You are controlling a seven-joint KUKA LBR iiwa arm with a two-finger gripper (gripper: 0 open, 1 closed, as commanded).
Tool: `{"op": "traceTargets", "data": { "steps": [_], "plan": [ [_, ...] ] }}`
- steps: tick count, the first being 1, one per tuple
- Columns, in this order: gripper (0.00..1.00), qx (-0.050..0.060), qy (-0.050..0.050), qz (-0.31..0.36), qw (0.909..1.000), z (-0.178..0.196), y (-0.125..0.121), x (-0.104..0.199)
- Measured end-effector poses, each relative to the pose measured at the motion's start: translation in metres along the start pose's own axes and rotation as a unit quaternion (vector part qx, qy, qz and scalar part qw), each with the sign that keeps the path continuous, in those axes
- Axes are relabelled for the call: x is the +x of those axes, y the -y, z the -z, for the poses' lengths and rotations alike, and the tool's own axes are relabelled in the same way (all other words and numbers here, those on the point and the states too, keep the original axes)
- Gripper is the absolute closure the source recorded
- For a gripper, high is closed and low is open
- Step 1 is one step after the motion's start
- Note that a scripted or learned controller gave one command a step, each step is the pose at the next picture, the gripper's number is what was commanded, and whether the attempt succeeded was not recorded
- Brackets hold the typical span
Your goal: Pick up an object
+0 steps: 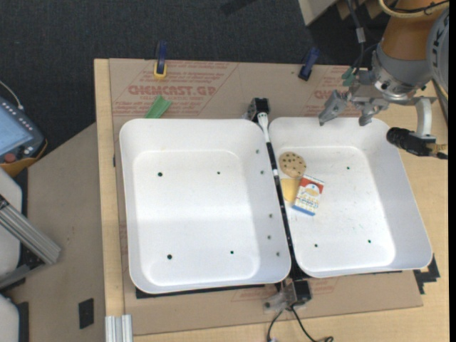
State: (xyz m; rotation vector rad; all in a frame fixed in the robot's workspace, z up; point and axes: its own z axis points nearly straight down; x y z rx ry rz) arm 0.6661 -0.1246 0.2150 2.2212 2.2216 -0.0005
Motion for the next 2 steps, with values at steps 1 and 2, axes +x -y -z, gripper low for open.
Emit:
{"op": "traceTargets", "data": {
  "steps": [1, 2],
  "plan": [
    [0.00, -0.009, -0.002, 0.007, 0.9999, 0.139, 0.023, 0.120],
    [0.00, -0.010, 0.003, -0.004, 0.9999, 0.272, 0.078, 0.033]
  ]
}}
